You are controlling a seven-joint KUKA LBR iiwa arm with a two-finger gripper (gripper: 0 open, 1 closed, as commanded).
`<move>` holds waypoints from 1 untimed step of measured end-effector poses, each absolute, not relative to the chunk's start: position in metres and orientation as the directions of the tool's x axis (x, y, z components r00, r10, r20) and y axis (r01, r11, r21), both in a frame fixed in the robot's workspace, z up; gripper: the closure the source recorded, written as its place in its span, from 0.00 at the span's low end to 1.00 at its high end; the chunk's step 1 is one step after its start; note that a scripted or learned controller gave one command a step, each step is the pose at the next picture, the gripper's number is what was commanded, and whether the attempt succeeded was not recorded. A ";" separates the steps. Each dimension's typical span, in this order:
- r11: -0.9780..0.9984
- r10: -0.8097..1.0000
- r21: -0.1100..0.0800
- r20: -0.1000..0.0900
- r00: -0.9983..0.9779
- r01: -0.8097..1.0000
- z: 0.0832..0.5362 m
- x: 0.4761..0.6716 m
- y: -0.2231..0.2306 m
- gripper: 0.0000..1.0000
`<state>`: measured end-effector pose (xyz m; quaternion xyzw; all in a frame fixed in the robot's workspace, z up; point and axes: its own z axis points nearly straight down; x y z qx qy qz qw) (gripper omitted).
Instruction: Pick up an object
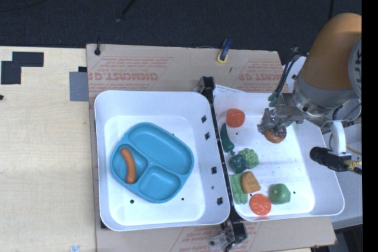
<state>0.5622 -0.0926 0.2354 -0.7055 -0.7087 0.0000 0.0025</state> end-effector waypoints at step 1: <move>0.005 1.000 -0.005 0.003 -0.005 1.000 0.231 0.548 -0.031 1.00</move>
